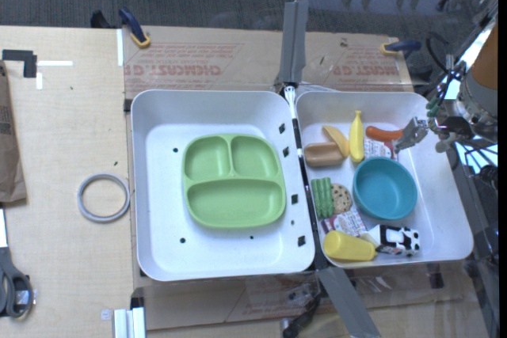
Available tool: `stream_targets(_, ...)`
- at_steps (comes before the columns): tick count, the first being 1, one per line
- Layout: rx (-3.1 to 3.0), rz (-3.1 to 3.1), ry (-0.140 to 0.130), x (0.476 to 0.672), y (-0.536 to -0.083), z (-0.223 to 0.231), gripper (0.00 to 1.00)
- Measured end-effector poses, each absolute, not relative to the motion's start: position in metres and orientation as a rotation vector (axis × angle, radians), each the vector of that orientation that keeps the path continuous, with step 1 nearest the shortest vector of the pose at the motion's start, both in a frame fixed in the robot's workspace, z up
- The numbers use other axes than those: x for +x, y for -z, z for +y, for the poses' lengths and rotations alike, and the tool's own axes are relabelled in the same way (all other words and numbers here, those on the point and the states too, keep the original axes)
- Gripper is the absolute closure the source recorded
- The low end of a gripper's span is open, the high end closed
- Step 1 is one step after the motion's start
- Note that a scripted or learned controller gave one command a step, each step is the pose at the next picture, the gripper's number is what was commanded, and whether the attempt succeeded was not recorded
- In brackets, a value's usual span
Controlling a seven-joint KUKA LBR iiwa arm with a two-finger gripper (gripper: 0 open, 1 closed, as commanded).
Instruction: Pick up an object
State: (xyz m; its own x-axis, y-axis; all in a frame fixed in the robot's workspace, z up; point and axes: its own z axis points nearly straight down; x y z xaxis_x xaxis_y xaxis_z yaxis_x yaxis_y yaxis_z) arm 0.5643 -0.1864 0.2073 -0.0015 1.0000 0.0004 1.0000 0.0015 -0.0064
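A roll of tape (104, 196) lies on the tabletop (63, 131) beside the left bin (150, 249), which holds a green divided plate (234, 180). Cardboard (190, 63) behind carries mirrored red print I can't read. The right bin (451, 237) crowds a bun (322, 154), banana (356, 136), blue bowl (385, 187) and yellow cup (347, 247). The hand (413, 134) hovers over the bin's far right, fingers slightly spread, pinching nothing

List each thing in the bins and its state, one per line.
Green divided plate: flat in left bin, nothing on it.
Blue bowl: upright, nothing inside.
Banana: lying beside the bun.
Yellow cup: on its side.
End effector: over right bin, holding nothing visible.
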Motion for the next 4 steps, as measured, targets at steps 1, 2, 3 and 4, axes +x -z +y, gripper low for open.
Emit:
stream_targets(1,-1.686,-2.648,-0.003,0.588,-0.127,-0.148,0.00)
stream_targets(2,-1.734,-2.633,0.004,0.628,-0.097,-0.126,0.00)
stream_targets(3,-1.739,-2.634,0.003,0.629,-0.104,-0.128,1.00)
stream_targets(4,-1.716,-2.630,-0.003,0.660,-0.189,-0.058,1.00)
